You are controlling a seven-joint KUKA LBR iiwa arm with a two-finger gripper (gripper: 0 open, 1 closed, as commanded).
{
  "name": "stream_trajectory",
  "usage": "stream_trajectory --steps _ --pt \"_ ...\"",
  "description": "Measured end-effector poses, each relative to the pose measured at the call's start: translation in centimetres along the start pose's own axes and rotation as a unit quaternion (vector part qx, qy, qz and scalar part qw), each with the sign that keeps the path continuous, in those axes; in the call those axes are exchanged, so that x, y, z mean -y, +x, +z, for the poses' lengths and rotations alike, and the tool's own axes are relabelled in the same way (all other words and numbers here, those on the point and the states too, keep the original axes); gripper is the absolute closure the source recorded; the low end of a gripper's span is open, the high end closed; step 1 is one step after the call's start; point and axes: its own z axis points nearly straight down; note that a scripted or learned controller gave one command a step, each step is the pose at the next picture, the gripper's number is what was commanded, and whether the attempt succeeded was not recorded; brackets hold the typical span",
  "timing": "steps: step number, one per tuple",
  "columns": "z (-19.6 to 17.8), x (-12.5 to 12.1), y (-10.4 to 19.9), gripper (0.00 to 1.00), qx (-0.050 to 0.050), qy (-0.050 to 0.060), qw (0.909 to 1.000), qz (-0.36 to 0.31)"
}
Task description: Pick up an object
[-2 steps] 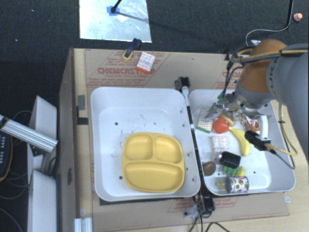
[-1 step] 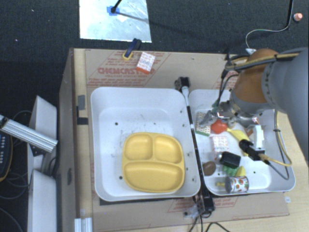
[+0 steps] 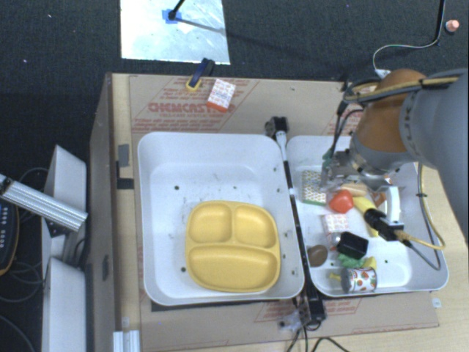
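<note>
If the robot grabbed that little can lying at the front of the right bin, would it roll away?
Probably. The can lies on its side, so a nudge could roll it. Its round wall looks smooth, perhaps slippery for the hand. It seems small, so likely light.
</note>
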Motion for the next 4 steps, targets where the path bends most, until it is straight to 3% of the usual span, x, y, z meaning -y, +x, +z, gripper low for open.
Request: stream_trajectory --steps 1,2,3,4 --pt "0.0 0.0 0.0 0.00 0.000 0.000 1.0000 0.000" --pt "0.7 0.0 -5.5 0.00 0.000 0.005 1.0000 0.000" --pt "1.1 3.6 -3.9 0.00 0.002 -0.001 1.0000 0.001" --pt "0.0 3.5 -3.6 1.00 -0.001 0.001 1.0000 -0.001"
